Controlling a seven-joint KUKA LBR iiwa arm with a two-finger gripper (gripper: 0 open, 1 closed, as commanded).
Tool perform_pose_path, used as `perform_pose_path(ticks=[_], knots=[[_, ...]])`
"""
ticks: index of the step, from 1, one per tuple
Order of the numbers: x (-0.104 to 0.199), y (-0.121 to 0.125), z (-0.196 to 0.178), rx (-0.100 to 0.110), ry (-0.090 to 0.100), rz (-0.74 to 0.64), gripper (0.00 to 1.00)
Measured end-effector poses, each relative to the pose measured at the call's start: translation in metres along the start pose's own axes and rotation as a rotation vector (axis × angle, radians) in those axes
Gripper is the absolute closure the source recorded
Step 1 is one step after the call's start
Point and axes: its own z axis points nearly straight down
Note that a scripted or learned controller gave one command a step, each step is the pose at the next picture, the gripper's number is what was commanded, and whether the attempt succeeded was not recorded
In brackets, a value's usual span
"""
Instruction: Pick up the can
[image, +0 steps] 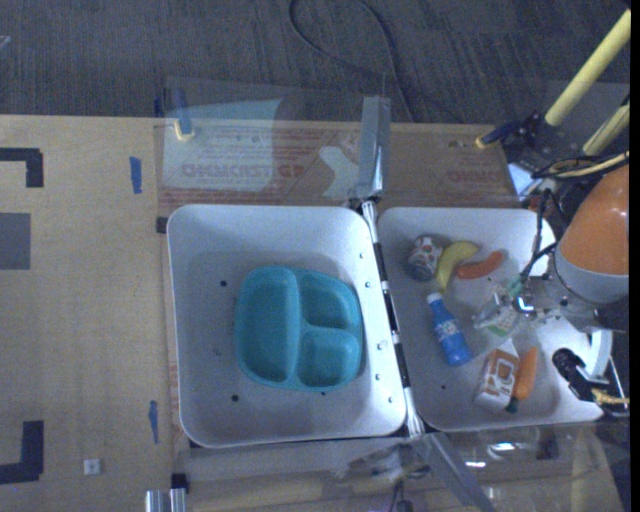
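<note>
Down at the near edge of the right bin (470, 425), the carton (497, 378) lies at about five o'clock, with the carrot (525, 372) touching its right side, green tip pointing toward us. Just left of them the blue bottle (449, 329) lies flat, white cap at its far end.

Now the tool: the gripper (507, 305) hangs over the middle-right of this bin, reaching in from three o'clock, the orange band (600, 232) above it (a big bright dome from up here). How wide it stands I cannot tell; the metal is a blur against the white floor, and nothing can be made out in its grasp.

The can (424, 257) sits farther back, at about eleven o'clock in the bin, grey and stubby, with a mottled label, apart from the tool. Right beside it is the banana (456, 260), and a red sausage-shaped piece (481, 264) touches the banana's right end.

Over at nine o'clock, the left bin (200, 240) carries a teal divided tray (298, 327).
</note>
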Motion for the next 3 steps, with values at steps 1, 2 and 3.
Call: perform_pose_path(ticks=[1,2,3], knots=[[0.002,0.023,0.0,-0.001,-0.001,-0.155,0.0],[-0.012,0.023,0.0,-0.003,0.0,-0.408,0.0],[-0.012,0.023,-0.011,-0.006,-0.001,-0.407,1.0]])
